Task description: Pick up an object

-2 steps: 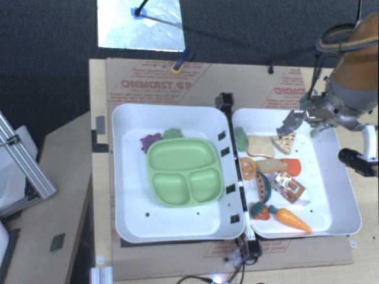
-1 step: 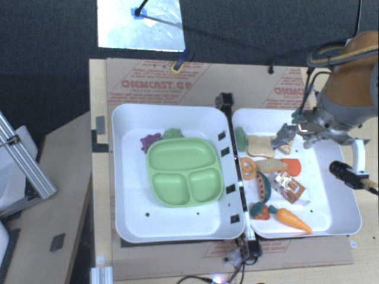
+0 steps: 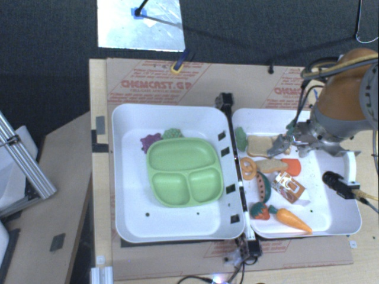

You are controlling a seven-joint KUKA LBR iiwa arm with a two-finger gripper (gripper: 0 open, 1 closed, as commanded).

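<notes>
Toys are being seen scattered in the right bin (image 3: pixel 353 218), and the gripper (image 3: pixel 283 146) is being held low over that bin's upper middle, reached in from the right by the grey arm (image 3: pixel 349 93) with its orange band. Whether the gripper is released or clenched cannot be told, and nothing is being seen held in it. Relative to the gripper, a tan bread slice (image 3: pixel 259 144) is lying just to its left, touching or nearly so, and a green leaf-like piece (image 3: pixel 241 138) is lying further left by the bin wall. Just below the gripper a pale cracker-like strip (image 3: pixel 273 165) and a red-orange piece (image 3: pixel 292 167) are resting. A pretzel (image 3: pixel 248 168) is lying below and left of the gripper, and a small brown-and-white packet (image 3: pixel 289 187) below it. Well below the gripper a carrot (image 3: pixel 292 219) is lying near the bin's front. Far left of the gripper, the left bin (image 3: pixel 127 176) is being occupied by a green divided plate (image 3: pixel 184 171).
</notes>
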